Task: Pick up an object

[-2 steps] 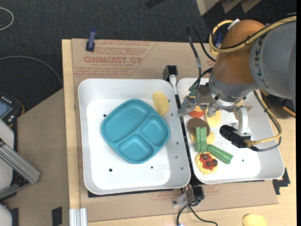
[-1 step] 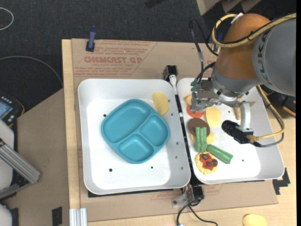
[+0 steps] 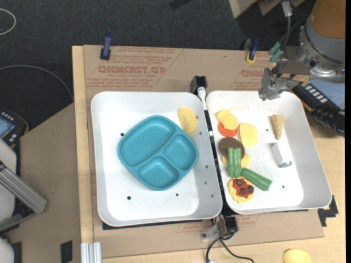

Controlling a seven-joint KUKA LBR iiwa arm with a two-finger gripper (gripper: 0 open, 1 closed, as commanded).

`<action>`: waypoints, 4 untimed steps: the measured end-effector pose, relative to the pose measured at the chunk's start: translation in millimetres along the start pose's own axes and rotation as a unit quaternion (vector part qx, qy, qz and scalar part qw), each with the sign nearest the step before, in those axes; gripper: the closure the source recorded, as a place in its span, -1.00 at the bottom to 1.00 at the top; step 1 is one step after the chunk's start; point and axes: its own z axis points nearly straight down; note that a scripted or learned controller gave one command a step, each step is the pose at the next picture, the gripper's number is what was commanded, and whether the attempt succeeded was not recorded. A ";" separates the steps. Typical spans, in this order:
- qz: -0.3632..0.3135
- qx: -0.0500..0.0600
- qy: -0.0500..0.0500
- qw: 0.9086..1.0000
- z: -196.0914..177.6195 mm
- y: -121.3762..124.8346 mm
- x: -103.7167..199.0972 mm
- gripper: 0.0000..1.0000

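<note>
The right bin (image 3: 307,147) holds several toy foods: a yellow and orange piece (image 3: 227,123), a yellow chip (image 3: 248,134), a brown disc (image 3: 230,144), green beans (image 3: 235,161), a green pod (image 3: 256,178), a small pizza (image 3: 241,189), a tan cone (image 3: 276,125) and a grey block (image 3: 281,154). My gripper (image 3: 270,90) hangs over the far rim of the right bin, above and apart from the foods, with nothing seen between its fingers. In the left bin (image 3: 109,163) lie a blue divided plate (image 3: 158,152) and a yellow piece (image 3: 187,119) beside it.
Both bins rest on a cardboard sheet (image 3: 137,67) held by a blue clamp (image 3: 106,46) and another clamp (image 3: 252,50) at the back. A black clip (image 3: 198,84) joins the bins at the far edge. A yellow object (image 3: 296,255) lies off the bins at the front right.
</note>
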 end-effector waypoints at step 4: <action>0.001 0.013 0.000 1.000 99.0 -57.2 82.6 1.00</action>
